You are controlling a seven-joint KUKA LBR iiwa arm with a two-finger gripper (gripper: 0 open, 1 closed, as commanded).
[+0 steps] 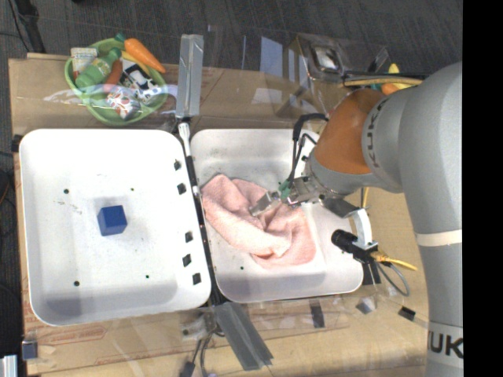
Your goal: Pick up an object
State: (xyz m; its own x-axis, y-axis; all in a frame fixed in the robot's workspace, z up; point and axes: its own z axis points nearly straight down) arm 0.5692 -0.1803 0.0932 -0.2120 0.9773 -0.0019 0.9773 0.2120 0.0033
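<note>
Arm in from the right, orange band above the wrist, gripper down in the right bin, sitting on the crumpled pink cloth; can't tell whether the jaws have the fabric. Left bin has a single blue cube left of its centre, well apart from the cloth. On the table behind the left bin: green bowl of toy items, a carrot lying at its top edge.
</note>
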